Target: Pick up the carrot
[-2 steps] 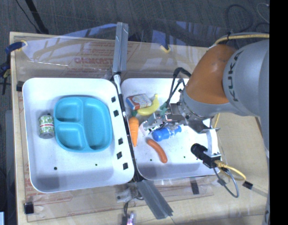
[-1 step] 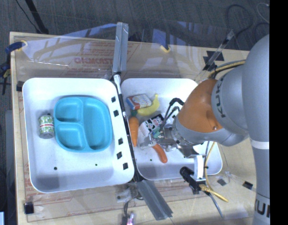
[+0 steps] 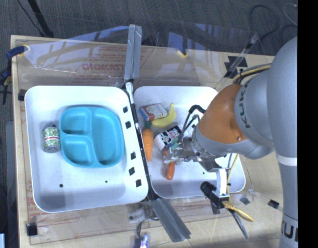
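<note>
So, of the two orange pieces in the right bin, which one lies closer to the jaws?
The shorter, reddish-orange piece, just below the gripper. The longer carrot lies further left, by the divider.

Grey arm; orange band above the wrist; black "KUKA" lettering; black cable looping alongside.

Carrot lies in right bin by divider; gripper just beside it, above a small sausage. Blue tray & can in left bin.

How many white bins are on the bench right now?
2. The left bin holds a blue tray and a can; the right bin holds the carrot and other items.
</note>
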`<state>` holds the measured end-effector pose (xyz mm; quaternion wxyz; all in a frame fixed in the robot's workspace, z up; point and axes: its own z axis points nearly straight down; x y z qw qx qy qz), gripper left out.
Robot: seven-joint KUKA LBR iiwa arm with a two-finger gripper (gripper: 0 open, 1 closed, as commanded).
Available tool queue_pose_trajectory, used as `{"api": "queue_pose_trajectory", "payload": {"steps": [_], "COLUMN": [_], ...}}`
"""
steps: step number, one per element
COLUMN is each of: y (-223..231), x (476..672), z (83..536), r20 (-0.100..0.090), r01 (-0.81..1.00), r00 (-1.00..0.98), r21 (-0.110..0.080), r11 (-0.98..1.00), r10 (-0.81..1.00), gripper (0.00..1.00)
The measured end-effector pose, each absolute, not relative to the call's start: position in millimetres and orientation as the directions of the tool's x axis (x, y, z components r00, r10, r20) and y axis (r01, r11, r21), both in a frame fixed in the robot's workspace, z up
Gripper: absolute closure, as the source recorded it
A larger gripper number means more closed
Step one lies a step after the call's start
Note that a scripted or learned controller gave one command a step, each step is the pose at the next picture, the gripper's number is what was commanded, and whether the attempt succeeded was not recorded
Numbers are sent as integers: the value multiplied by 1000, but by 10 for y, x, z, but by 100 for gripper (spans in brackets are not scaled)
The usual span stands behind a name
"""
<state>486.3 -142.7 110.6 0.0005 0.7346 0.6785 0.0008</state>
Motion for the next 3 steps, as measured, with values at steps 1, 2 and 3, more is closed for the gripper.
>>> {"api": "queue_pose_trajectory", "payload": {"steps": [1, 2, 3], "y": [-1405, -982, -1539], "x": [5520, 5768, 5521], "z": [940, 1979, 1728], "r20": [-1, 0, 1], "r01": [988, 993, 994], "r00": [155, -116, 112], "r21": [4, 1, -4], "r11": [-155, 116, -112], "r10": [988, 993, 994], "gripper": [100, 100, 100]}}
